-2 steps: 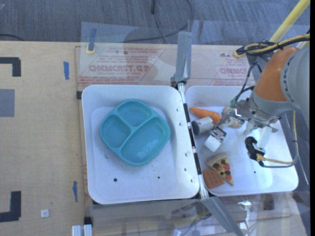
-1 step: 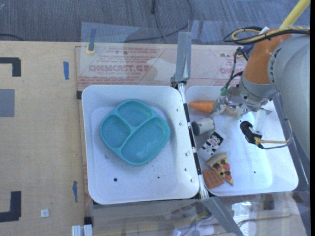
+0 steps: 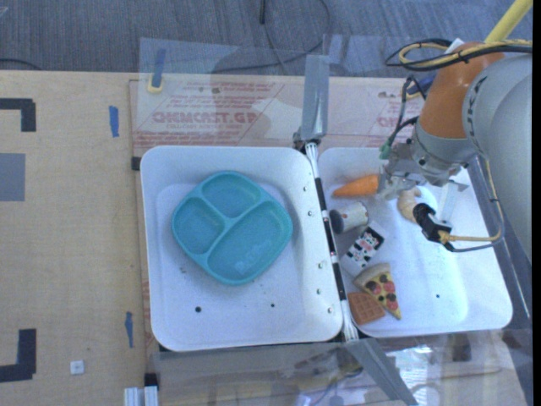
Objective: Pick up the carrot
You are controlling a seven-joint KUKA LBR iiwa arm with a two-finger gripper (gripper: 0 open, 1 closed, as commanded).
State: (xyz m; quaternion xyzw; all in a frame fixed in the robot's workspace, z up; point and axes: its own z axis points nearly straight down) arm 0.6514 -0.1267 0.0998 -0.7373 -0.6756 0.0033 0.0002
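The carrot [image 3: 356, 186] is orange and lies on its side in the right bin [image 3: 456, 299], near that bin's far left corner, with its thin tip pointing left. My gripper [image 3: 391, 184] hangs at the carrot's thick right end, under the grey wrist and orange band. The wrist covers the spot where gripper and carrot meet, so contact is unclear.
Below the carrot lie a small grey cylinder [image 3: 350, 218], a black-and-white toy [image 3: 365, 246], a pizza slice [image 3: 383, 288] and an orange cracker [image 3: 364, 309]. A beige item [image 3: 409, 202] sits by the gripper. A teal divided plate [image 3: 232, 227] lies in the left bin [image 3: 169, 311].
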